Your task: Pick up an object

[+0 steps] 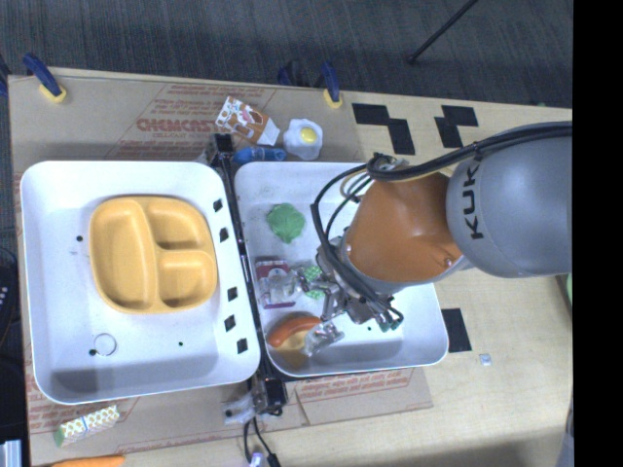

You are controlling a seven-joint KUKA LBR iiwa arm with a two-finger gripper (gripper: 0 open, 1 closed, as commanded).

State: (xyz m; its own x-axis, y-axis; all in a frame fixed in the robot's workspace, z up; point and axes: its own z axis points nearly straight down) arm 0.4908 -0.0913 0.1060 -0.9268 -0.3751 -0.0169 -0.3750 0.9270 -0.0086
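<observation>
My gripper (pixel 326 327) reaches down into the right bin (pixel 421 337), near its front edge, below the orange wrist band. Just left of the fingertips lies an orange and red toy (pixel 289 331), close to or touching them. A clear packet with red print (pixel 275 280) lies a little farther back, beside a small green and white item (pixel 311 278). A green leafy piece (pixel 286 222) rests toward the back of the same bin. Part of the bin floor is hidden under the arm.
The left bin (pixel 49 261) holds a yellow divided tray (pixel 154 251). Behind the bins sit a printed packet (pixel 238 118), a blue item (pixel 259 153) and a white and yellow egg toy (pixel 304 138). Blue clamps (pixel 44 76) grip the cardboard's back edge.
</observation>
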